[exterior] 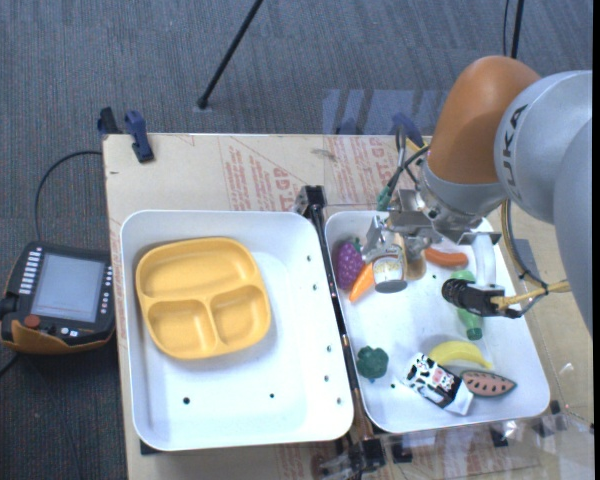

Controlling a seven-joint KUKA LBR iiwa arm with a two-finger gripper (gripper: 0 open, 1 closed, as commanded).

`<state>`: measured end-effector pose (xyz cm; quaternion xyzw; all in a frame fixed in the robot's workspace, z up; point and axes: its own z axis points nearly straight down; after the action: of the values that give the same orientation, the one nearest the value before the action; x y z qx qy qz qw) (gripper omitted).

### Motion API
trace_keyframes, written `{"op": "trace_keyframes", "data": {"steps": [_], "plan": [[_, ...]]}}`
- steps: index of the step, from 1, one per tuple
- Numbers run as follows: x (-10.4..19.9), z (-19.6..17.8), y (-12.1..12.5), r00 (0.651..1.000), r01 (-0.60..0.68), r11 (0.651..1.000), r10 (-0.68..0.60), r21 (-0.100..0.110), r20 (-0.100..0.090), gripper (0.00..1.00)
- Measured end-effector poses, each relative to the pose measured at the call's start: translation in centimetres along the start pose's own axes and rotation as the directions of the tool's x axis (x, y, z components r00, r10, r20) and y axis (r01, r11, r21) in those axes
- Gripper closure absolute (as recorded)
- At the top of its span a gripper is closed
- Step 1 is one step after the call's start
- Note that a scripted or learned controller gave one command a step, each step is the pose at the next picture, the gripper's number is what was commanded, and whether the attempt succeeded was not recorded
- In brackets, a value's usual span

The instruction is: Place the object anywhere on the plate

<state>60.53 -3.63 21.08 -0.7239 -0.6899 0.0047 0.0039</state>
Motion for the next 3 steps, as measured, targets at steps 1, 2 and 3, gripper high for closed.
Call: {"op": "trace_keyframes", "data": {"steps": [1, 2, 3], "plan": [[7.5, -6.5, 2.2, 0.999, -0.039, 0.999, 0.039, -0.010, -0.002, 1.00], [13.2, 0.8, 2.8, 0.994, -0.110, 0.994, 0.110, 0.006, 0.002, 1.00], [21.6, -7.9, 2.9, 0.995, -0.097, 0.995, 0.097, -0.011, -0.003, 1.00]]}}
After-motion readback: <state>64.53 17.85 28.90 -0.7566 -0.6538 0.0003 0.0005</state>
